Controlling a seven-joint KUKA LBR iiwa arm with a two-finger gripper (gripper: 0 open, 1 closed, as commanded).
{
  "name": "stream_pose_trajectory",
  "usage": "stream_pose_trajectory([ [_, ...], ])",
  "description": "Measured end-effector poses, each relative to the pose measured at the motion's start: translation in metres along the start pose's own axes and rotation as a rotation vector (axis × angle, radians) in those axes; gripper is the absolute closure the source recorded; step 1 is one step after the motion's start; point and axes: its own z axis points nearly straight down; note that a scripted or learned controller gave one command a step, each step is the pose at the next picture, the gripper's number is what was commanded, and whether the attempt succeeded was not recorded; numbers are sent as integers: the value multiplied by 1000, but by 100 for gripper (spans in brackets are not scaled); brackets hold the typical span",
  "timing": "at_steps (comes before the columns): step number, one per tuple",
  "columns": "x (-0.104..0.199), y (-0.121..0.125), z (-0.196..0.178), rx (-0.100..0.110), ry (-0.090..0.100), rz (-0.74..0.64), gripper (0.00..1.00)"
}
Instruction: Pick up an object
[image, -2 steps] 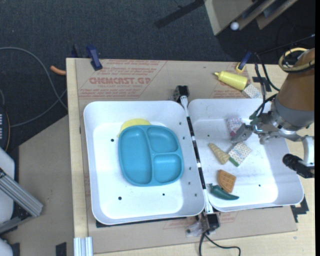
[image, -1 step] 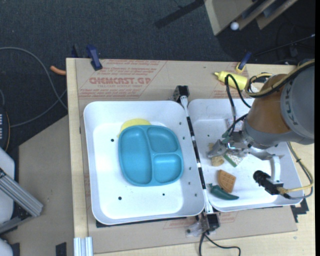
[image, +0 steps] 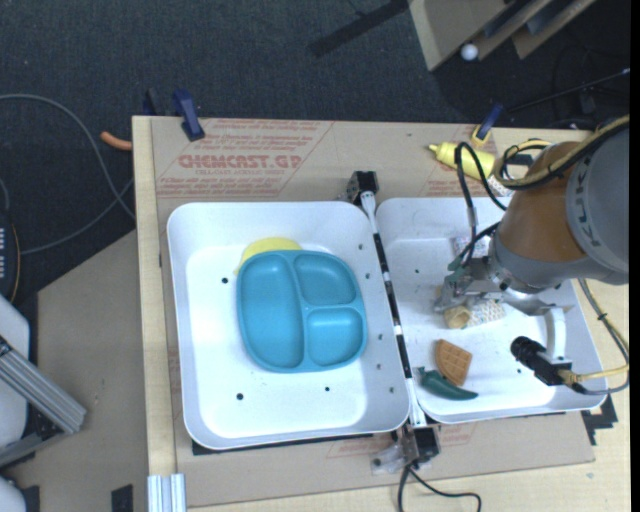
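"CHEMCAST GP" is printed in red on the brown sheet (image: 240, 160) covering the desk (image: 150, 300) behind the bins. A blue divided plate (image: 300, 308) is seen in the left bin (image: 200, 400), with a yellow object (image: 272, 244) just behind it. In the right bin (image: 420, 240), the end effector (image: 462, 290) is lowered just above a tan object (image: 458, 317); whether its fingers are spread cannot be told. A waffle piece (image: 453, 360) and a green object (image: 447, 387) are seen nearer the front.
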Motion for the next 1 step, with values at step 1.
stream_pose_trajectory([
  [1, 66, 29, -106, 12, 7, -4, 100],
])
